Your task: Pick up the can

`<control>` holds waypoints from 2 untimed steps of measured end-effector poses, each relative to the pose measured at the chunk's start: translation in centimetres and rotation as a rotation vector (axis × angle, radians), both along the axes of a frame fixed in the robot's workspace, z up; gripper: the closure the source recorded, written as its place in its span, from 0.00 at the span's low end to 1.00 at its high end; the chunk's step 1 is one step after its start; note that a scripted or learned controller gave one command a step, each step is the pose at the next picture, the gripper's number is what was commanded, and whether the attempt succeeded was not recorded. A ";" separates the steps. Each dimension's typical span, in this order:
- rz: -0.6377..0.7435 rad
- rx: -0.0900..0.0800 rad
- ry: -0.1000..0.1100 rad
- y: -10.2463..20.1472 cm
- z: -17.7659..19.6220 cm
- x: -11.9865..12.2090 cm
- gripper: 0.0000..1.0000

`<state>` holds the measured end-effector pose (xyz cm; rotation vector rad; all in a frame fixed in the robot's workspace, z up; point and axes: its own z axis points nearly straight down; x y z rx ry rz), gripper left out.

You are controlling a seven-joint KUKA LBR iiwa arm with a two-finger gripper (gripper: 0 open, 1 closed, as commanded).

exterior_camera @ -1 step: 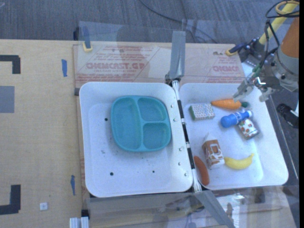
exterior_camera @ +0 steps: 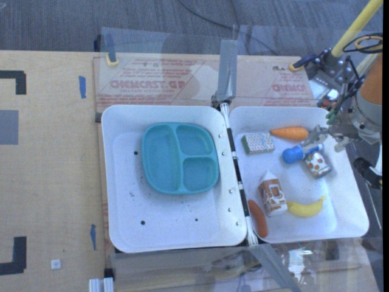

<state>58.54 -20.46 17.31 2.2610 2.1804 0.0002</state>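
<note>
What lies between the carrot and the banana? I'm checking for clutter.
In the camera view, the blue object and the can lie between the carrot and banana.

Light was even and fairly bright across the surface, with no strong single source. The two white bins read pale and slightly washed, speckled with grain. Shadows were faint and soft, hugging the teal plate and the small items. Clear plastic panels at the far edge gave a mild sheen. Detail was soft overall, and the arm at the right looked smeared.
</note>
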 end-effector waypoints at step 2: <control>0.193 -0.003 -0.007 -1.2 -6.7 -1.9 1.00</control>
